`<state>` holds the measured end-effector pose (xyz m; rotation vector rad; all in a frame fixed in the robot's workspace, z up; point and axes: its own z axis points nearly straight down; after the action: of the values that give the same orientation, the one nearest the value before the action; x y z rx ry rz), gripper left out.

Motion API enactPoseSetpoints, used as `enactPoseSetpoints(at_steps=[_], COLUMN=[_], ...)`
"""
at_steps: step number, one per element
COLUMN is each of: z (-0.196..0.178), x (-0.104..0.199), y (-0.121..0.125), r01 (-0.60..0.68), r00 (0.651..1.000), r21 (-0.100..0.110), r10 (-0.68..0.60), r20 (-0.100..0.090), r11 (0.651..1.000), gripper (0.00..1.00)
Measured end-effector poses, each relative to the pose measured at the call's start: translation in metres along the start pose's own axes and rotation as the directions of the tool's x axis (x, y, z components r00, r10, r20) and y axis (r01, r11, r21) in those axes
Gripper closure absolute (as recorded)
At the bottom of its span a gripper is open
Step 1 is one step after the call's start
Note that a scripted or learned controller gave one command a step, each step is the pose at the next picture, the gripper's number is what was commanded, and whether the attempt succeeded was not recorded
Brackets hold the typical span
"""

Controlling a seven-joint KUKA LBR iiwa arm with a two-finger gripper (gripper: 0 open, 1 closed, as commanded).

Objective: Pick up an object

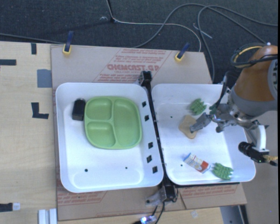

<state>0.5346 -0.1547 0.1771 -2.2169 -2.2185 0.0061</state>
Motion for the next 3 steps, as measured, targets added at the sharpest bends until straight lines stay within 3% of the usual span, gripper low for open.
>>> enactPoseSetpoints(at_steps=[1, 2, 3], z=[0.045, 0.033, -0.018], x=[0.006, 0.006, 0.006], y=[0.000, 0.001, 0.012], r01=[0.001, 0.002, 0.001], r00=[1.000, 1.000, 1.000], r21=[0.000, -0.003, -0.010], r10=[-0.001, -0.002, -0.001], r20=[0.000, 0.001, 0.002], r11=[1.000, 1.000, 1.000], gripper=[0.00, 1.00, 1.00])
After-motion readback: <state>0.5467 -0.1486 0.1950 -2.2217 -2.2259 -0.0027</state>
